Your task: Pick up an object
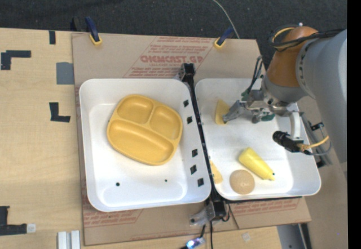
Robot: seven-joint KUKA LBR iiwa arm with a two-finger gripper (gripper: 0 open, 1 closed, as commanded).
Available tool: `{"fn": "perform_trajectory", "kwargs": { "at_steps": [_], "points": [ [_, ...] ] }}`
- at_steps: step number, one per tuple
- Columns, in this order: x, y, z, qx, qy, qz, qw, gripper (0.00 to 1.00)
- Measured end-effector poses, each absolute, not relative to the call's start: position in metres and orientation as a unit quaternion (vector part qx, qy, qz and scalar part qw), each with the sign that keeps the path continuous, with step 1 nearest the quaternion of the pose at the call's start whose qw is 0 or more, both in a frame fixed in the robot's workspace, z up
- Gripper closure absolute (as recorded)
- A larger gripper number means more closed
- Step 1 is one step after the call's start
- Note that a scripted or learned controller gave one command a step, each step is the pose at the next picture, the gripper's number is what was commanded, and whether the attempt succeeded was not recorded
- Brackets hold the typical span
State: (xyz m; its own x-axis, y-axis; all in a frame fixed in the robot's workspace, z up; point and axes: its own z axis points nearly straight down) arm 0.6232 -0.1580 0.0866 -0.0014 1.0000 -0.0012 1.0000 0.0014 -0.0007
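Note:
In the right bin (304,186) my gripper (230,115) reaches in low from the right, its tip right against a yellow wedge-shaped piece (220,110) by the bin's upper left. The wedge rests on the bin floor, partly covered by the gripper's tip. A yellow cone-like object (256,163) lies toward the front of the same bin, and a tan round disc (242,181) sits just below and left of it. At the bin's front left edge a small yellow piece (215,173) lies next to the divider.
The left bin (96,186) holds a yellow divided plate (145,128), turned at an angle. A black divider (194,129) runs between the bins. The arm's grey body and orange band (287,67) hang over the right bin's upper right corner.

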Motion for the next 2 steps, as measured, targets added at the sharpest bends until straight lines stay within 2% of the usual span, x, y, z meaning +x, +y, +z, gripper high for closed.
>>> {"fn": "perform_trajectory", "kwargs": {
  "at_steps": [1,2],
  "points": [
    [0.624,-0.158,0.097,0.706,0.708,-0.0002,0.002,1.0],
    [0.619,-0.164,0.154,0.707,0.707,0.001,0.002,1.0]
  ]
}}
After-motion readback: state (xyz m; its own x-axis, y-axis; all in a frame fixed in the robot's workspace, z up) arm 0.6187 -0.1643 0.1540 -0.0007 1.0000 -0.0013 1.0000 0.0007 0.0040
